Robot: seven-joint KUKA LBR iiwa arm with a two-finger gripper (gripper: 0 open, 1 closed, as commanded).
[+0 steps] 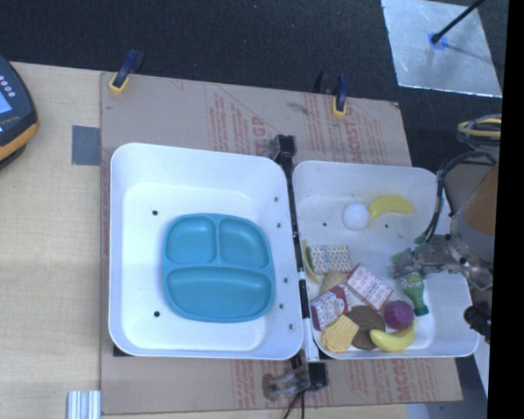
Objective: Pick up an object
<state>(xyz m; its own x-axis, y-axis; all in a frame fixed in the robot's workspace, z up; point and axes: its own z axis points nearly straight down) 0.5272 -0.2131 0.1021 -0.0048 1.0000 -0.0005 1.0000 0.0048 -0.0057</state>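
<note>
In the right bin (334, 177), the claw (414, 263), state unclear, hovers over a small green object (413, 293).

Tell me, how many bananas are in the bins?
2: one banana lies near the right bin's far edge, another banana at its near edge. More could hide under the pile.

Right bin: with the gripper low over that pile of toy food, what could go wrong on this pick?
The gripper sits beside a green item at the edge of a tightly packed pile, so it might nudge neighbours such as the purple piece. The white ball could roll if bumped.
</note>
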